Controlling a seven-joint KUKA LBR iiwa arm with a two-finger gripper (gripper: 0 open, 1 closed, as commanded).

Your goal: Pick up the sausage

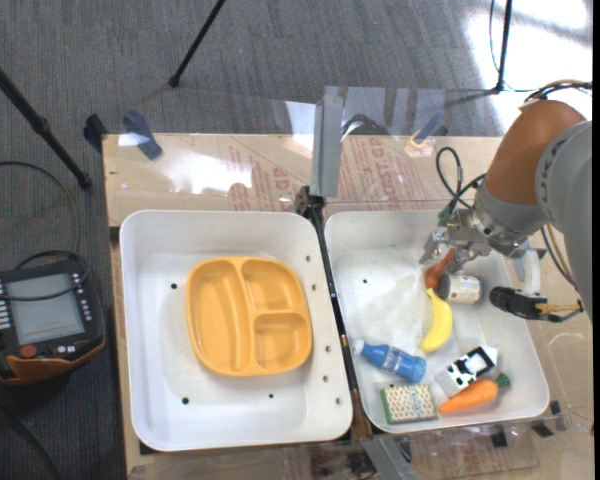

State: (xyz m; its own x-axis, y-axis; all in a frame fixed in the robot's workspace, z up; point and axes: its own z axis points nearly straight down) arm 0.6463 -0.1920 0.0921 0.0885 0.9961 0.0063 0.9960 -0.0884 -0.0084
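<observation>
two white bins on the bench, side by side. left bin (140,268) holds one item: a yellow-orange divided plate (248,315), three compartments, lying flat near the middle.

right bin (365,238) holds the clutter. count: one banana (438,323), one blue bottle (392,361) on its side with a white cap, one carrot (470,396) with green top, one small black-and-white carton (468,367), one patterned box (408,402) at the near edge, one small pale cylinder (463,289), and one sausage (440,266), reddish-brown.

sausage sits in the upper right part of the right bin, tilted, just above the banana's top end and beside the pale cylinder. gripper (456,252) is right down at it; the sausage's upper end appears to lie between the fingers, so i note it as clamped on the sausage, lower end near the bin floor.

arm (540,168) comes in from the right, orange band over grey wrist, cables looping above it. banana and cylinder crowd the sausage closely. carrot, carton and box are well apart at the near corner.

off the bench: one teach pendant (40,313) on the floor to the left, tripod legs (30,108) behind.
</observation>
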